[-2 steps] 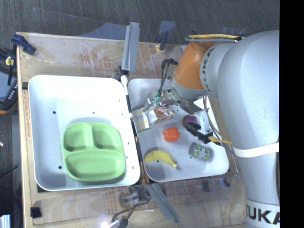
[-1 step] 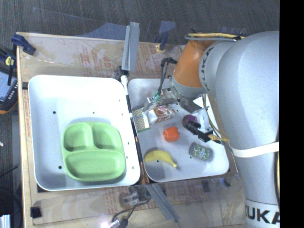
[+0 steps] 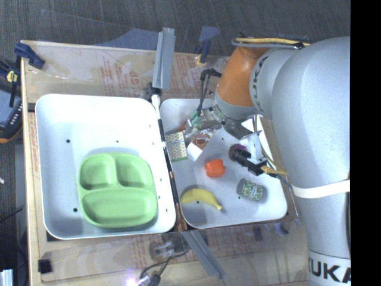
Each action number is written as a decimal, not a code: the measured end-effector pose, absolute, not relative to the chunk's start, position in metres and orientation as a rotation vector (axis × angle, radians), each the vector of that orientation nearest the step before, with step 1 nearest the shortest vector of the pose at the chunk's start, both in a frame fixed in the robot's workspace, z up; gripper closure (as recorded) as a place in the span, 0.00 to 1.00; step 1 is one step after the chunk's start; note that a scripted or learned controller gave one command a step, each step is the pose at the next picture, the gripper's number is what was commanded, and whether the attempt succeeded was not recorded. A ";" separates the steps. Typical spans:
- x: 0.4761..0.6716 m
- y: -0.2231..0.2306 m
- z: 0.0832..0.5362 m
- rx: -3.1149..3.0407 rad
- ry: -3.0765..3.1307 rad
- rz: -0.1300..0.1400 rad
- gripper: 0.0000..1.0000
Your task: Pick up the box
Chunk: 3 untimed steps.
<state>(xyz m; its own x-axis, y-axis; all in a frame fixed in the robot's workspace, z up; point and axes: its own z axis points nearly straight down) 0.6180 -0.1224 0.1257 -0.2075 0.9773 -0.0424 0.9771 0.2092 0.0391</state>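
the box lies in the right bin, against its left wall, roughly midway along that wall. its top face is speckled grey and green, and a white face shows on the side toward the bin's middle. the gripper hangs just beyond the box and to its right, near the bin's far left corner. i cannot tell whether it touches the box, nor whether it is released or clenched, because the wrist covers it. a small red-brown thing sits right by the gripper, too hidden to name.

an orange-red round thing rests on the bin floor to the right of the box and a little nearer, apart from it. a banana lies curved by the near left corner of the same bin, well apart from the box. a small green can lies on its side to the banana's right. the grey arm, with its orange band, covers the bin's right side.

the left bin holds a green divided plate in its near half. both bins sit on a wooden bench.
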 end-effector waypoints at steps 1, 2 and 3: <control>0.589 -0.056 0.192 1.617 2.694 -0.001 1.00; 0.546 -0.028 0.213 2.167 2.280 -0.004 1.00; 0.509 -0.105 0.190 1.947 2.469 -0.002 1.00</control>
<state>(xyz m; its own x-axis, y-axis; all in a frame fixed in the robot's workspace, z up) 0.5091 -0.1047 0.1898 -0.2331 0.9725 0.0010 0.9725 0.2331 -0.0027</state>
